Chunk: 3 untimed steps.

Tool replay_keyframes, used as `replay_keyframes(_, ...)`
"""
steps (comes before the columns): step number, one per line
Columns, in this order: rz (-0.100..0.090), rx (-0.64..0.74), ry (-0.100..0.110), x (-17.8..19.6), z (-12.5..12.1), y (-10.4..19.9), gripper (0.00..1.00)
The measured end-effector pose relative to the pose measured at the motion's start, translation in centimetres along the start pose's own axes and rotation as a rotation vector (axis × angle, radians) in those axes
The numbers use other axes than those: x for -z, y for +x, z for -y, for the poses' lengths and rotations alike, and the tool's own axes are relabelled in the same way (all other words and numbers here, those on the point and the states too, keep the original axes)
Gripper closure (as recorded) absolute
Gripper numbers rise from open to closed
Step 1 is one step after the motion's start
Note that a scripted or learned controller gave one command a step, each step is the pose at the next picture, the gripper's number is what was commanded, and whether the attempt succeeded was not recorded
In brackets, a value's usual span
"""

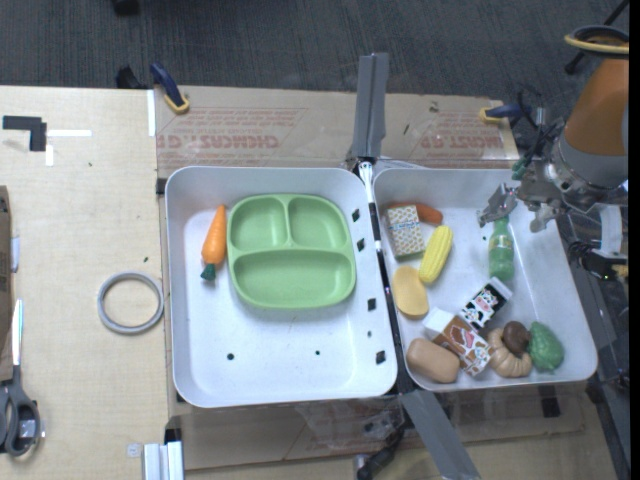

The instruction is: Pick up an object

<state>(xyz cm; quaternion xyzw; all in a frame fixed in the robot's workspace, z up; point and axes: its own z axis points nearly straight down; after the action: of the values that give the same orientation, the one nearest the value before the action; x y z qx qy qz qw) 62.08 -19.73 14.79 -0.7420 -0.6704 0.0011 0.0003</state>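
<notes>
My gripper hangs over the far right part of the right bin, its two fingers spread open with nothing held between them. Just below and slightly left of it lies a green bottle. Further left in that bin are a yellow corn cob, a small patterned box and an orange sausage-like piece. Along the near side lie a tan disc, a black-and-white carton, a brown packet, a bread roll, a brown mushroom-like toy and a green broccoli.
The left bin holds a green divided plate and a carrot beside it. A grey tape ring and scissors lie on the bench to the left. A grey divider post stands between the bins.
</notes>
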Motion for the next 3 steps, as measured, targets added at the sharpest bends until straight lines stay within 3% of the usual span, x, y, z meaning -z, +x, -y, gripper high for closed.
replay_keyframes(1,0.000,-0.046,-0.003,5.8,-3.2,0.4,0.00)
replay_keyframes(2,0.000,-0.012,-0.002,12.6,-3.2,6.4,0.00)
replay_keyframes(3,0.000,-0.216,0.000,5.1,0.1,0.0,0.00)
